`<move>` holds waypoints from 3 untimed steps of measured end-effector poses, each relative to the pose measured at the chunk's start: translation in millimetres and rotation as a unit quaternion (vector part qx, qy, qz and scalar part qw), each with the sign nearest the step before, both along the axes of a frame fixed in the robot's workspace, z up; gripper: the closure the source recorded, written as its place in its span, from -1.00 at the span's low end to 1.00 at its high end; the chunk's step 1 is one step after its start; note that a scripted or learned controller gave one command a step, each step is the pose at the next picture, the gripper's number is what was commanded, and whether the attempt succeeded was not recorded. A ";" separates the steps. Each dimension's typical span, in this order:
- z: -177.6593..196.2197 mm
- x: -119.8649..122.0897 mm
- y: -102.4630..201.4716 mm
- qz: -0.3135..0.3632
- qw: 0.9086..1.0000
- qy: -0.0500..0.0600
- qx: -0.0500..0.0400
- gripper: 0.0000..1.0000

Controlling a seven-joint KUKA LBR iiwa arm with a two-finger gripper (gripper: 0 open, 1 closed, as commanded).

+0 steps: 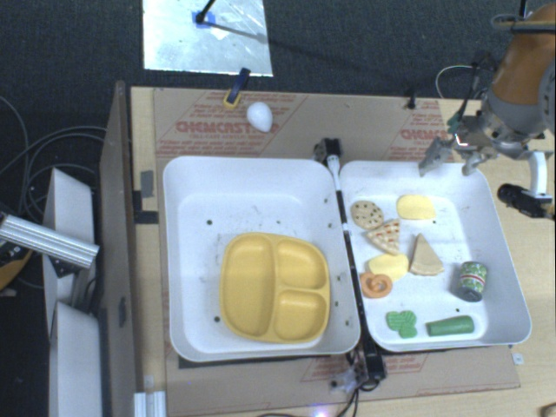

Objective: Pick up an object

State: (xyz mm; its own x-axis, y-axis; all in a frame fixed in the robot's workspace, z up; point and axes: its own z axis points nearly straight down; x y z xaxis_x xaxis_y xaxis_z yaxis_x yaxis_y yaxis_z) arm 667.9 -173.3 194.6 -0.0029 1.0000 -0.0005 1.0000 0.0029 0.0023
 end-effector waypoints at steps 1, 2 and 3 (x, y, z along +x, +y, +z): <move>-94.4 -53.1 28.8 -0.001 1.000 0.004 0.002 -1.00; -101.6 -108.6 2.3 -0.003 1.000 -0.012 -0.001 -1.00; -87.2 -135.5 61.7 0.002 1.000 0.001 0.001 -1.00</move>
State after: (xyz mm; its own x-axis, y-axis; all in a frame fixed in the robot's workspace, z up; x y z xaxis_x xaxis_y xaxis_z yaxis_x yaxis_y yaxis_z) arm 532.4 -111.6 107.4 -0.0069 1.0000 0.0022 1.0000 0.0069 -0.0001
